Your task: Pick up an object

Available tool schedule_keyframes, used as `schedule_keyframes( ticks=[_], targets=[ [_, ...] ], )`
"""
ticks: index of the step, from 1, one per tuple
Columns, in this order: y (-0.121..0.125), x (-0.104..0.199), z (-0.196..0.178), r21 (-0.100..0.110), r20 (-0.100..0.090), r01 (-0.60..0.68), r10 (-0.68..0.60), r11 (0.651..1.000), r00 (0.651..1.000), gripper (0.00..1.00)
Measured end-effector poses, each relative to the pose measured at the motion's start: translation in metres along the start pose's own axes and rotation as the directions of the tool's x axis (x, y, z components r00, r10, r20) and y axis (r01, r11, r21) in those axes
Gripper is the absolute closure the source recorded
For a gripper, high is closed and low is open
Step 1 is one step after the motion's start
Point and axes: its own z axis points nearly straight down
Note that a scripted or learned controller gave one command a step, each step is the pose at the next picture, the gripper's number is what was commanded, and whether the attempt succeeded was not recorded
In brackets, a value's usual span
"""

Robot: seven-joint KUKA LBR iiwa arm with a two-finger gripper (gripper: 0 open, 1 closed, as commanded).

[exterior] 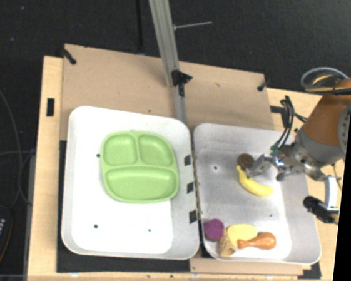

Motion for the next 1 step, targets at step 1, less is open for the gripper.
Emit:
schedule_keyframes(
  ticks=[1],
  targets=[
    [0.0023,-0.0017,-0.0158,-0.010,0.003,-0.002,0.002,1.000,1.000,1.00]
  ],
)
